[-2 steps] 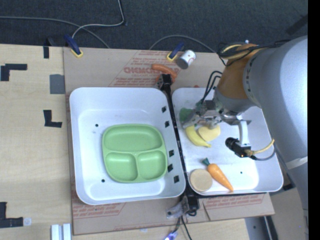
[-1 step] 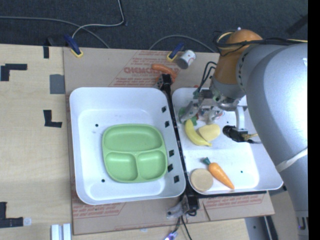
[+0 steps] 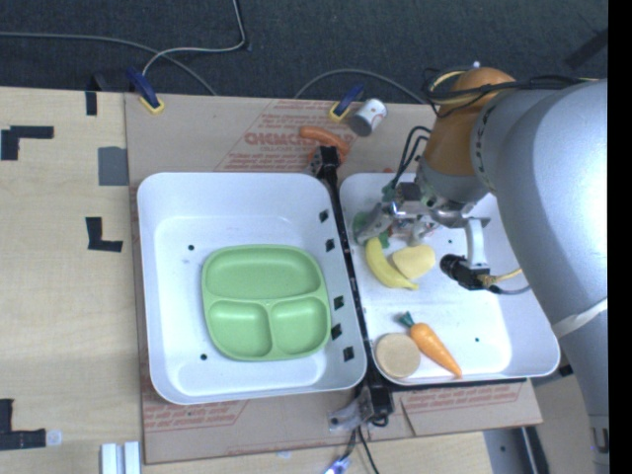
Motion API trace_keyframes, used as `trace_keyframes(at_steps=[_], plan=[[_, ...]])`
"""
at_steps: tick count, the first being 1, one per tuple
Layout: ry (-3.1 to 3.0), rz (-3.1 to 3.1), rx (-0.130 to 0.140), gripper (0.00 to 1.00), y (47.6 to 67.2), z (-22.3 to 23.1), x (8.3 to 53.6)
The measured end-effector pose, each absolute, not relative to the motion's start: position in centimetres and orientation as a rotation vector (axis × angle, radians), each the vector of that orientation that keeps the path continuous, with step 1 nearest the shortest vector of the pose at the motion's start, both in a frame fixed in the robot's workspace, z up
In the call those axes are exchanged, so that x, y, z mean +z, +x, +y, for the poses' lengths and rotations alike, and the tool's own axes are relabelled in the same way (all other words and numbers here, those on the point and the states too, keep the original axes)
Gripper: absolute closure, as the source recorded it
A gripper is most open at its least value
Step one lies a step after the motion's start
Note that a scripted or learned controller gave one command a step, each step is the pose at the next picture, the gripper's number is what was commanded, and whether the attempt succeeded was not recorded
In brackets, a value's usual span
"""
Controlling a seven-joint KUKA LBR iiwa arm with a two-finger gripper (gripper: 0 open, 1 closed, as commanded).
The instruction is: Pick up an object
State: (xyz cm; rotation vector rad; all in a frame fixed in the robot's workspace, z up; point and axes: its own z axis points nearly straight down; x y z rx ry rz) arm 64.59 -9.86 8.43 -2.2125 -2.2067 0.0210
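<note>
1. Two shallow white bins sit side by side on the bench: the left bin and the right bin.
2. Resting in the left bin is a green divided plate, with one long compartment toward twelve o'clock and two smaller ones toward six.
3. From three o'clock the grey arm reaches in, its orange band just above the wrist.
4. Its gripper hangs low over the twelve o'clock end of the right bin, close to the divider between the bins. Whether the hand is spread or pinched together, I cannot tell from where I stand.
5. Just at six o'clock of the gripper lies a yellow banana, and touching it on the three o'clock side is a pale yellow wedge.
6. Farther toward six o'clock lies an orange carrot, its green top pointing to eleven o'clock.
7. Just beside the carrot, at its eight o'clock, sits a round tan disc against the bin's near wall.
</note>
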Motion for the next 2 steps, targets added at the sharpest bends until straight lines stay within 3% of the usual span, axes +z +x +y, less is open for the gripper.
trace_keyframes(at_steps=[1, 2], plan=[[-2.209, -2.201, 0.027, 0.00, 64.83, -9.94, 8.39], [-2.200, -2.177, 0.058, 0.00, 65.78, -9.96, 8.23]])
